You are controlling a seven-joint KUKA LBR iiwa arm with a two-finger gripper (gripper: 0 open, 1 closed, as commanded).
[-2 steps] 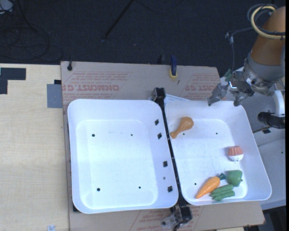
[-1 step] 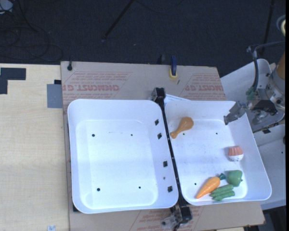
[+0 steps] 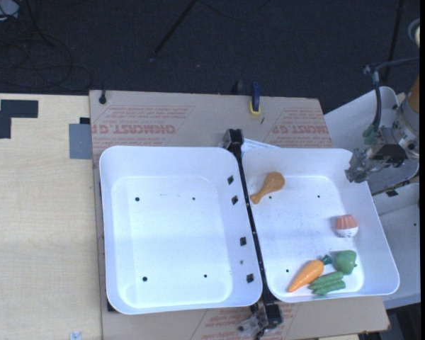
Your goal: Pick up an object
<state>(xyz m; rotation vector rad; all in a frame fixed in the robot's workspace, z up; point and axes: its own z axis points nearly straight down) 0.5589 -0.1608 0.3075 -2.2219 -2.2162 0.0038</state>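
We see end effector [image 3: 361, 167] at right bin [image 3: 382, 261] upper-right rim, grip state unclear | carrot [image 3: 306, 275], peppers lower right; drumstick [image 3: 268, 186] upper left | risk: clustered toys foul our pick
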